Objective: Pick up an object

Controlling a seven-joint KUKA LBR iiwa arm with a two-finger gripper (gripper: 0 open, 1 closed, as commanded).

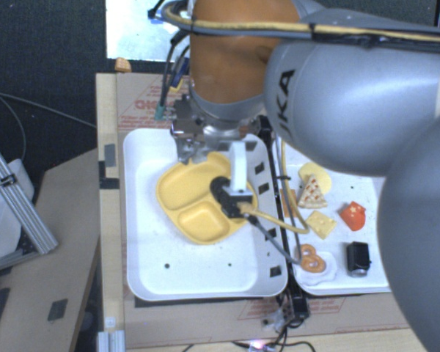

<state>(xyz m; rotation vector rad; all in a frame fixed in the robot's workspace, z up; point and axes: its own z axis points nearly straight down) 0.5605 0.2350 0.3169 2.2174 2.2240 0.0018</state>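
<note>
Arm comes in from the right & hangs over the left bin; gripper sits low at the far edge of the yellow plate, v. close to its rim, tho actual contact isn't clear; can't tell if the gripper is spread or pressed together, since the wrist body hides it; nothing visibly held.

Yellow plate is the likely target; it lies flat on the left bin's floor, approx. mid-bin, nearer the far edge & right wall than the near-left corner; it has two compartments w/ a ridge between them.

Right bin holds small bits: pizza slice near its left wall; cheese block just beside it toward the near edge; red piece mid-bin; black block & pretzel along the near edge, pretzel by the near-left corner.

Handling, as a guess: plate looks like thin moulded plastic, so prob. light, stiff, not fragile; smooth & glossy, so slippery. It's too wide & too flat to grab across the body; best hold is a pinch over the raised rim or the divider ridge. A rim hold is off-centre, so expect it to tilt or swing on lift; a shallow bite could let it slide out; a lift needs a deep, firm pinch.
</note>
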